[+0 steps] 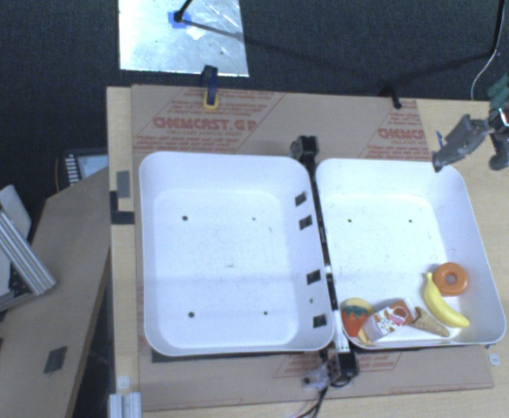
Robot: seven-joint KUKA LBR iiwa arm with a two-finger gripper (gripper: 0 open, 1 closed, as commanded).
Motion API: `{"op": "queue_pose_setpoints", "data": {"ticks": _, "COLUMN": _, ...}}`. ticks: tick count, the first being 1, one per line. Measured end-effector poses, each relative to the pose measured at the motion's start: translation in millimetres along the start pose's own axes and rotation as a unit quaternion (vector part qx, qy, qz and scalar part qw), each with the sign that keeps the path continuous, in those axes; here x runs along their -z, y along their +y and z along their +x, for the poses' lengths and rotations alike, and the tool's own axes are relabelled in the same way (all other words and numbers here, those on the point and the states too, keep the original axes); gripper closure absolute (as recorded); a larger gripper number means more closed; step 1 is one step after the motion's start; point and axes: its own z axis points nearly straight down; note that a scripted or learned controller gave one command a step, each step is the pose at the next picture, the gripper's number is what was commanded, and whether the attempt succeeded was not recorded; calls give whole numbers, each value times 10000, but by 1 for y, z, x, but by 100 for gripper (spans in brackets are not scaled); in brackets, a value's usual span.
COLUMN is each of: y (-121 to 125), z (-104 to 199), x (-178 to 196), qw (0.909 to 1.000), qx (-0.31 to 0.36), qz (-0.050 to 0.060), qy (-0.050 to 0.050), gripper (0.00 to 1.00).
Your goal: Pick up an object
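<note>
A: Although the gripper (452,149) hangs over the right bin (385,233)'s far corner, away from everything, its state cannot be told from here.

B: It carries nothing visible. The toys crowd the near right corner, likely slid there: a banana (441,303), yellow and curved, touching an orange doughnut (451,278), beside a small carton (388,319) and a red-orange fruit (356,316).

A: The banana looks easiest to reach.
</note>
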Motion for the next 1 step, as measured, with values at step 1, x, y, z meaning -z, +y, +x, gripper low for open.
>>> {"op": "queue_pose_setpoints", "data": {"ticks": 1, "y": -3, "z": 66, "x": 39, "qw": 10000, "qx": 5, "qz": 30, "qy": 5, "gripper": 0}}
